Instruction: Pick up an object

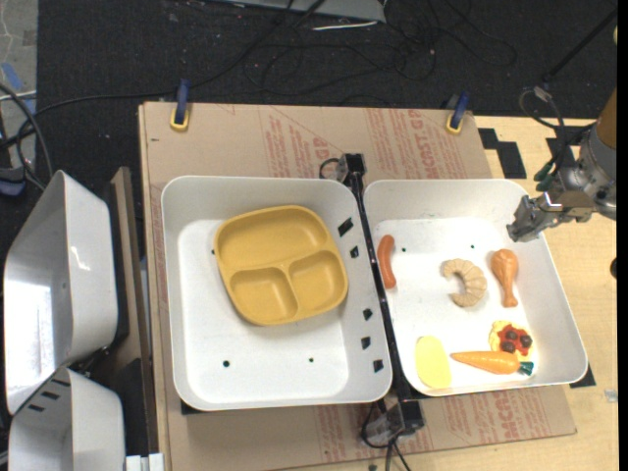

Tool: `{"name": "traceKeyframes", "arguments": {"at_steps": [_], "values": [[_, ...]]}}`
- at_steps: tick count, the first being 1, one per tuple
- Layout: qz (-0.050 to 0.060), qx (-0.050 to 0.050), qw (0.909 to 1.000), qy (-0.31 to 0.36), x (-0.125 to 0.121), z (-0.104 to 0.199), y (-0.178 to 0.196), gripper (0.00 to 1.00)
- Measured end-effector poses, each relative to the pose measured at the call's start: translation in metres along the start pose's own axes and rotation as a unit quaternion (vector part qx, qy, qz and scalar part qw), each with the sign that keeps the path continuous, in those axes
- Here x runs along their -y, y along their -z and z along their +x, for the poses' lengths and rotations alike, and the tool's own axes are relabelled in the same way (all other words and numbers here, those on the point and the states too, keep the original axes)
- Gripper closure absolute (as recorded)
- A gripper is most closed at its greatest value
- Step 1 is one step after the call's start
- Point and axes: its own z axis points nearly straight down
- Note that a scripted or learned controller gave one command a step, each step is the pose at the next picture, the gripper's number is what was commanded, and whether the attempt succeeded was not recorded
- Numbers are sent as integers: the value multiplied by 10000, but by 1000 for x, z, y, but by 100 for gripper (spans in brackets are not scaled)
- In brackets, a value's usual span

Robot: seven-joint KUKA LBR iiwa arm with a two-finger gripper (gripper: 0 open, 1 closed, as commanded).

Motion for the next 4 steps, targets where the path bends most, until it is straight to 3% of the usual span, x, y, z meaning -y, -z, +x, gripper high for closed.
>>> {"name": "traceKeyframes", "arguments": {"at_steps": [1, 4], "values": [[19, -11, 10000, 20, -8, 52, -9, 100], [34, -14, 10000, 26, 2, 230, -52, 100]]}}
